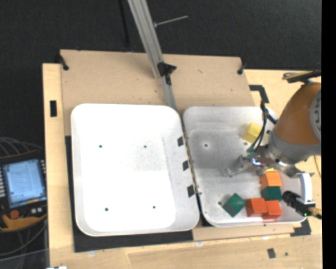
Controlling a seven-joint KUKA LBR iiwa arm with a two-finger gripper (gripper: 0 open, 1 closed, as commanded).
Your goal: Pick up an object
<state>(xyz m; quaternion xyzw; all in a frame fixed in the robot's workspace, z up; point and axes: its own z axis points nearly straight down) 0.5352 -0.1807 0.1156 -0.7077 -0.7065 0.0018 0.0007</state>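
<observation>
2 shallow white bins are sitting side by side on the bench (56,245). The left bin (129,167) is showing a bare white floor with a few small dark dots on it. The right bin (213,133) is holding all the loose blocks, and they are gathering toward its right and near sides.

A yellow block (251,132) is lying near the right bin's far right part, well apart from the others. A green block (233,204) is resting tilted on the bin floor near the front wall. Just to its right, an orange-red block (256,207) is lying against another orange block (273,208) at the front right corner. Behind those, a dark green block (272,193) is sitting with an orange block (271,179) touching its far side.

The grey arm with its orange band (299,116) is reaching in from the right, and the gripper (252,162) is hanging low over the right bin's floor, between the yellow block and the orange block. Nothing is showing between its fingers, and whether they are spread or closed cannot be told.

A handheld screen unit (21,184) is glowing at the left edge, its writing too small to read.
</observation>
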